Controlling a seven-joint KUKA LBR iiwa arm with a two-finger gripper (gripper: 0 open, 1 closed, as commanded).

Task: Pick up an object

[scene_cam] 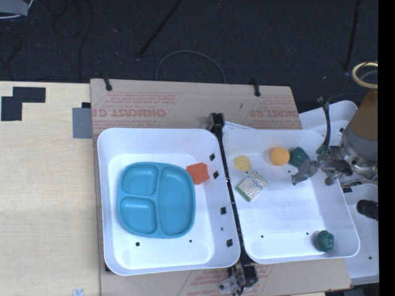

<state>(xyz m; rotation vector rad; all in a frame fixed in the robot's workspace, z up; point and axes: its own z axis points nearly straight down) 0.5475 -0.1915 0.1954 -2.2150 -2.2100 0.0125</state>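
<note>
The dark green object [299, 156] lies near the right bin's [290, 251] far right edge, just beside an orange ball [279, 156] on its left. In the camera view, the gripper [315, 171] hovers close on its near side, fingers spread apart with nothing between them. You'd judge it small, light and probably rubbery, so take it across its middle. Watch the ball: it looks smooth and could roll if nudged. The patterned packet [251, 185] lies flat and would be harder to pinch.

Blue divided plate [157, 199], orange block [198, 173], orange ball [279, 156], yellow piece [242, 163], white bins [203, 251].
</note>
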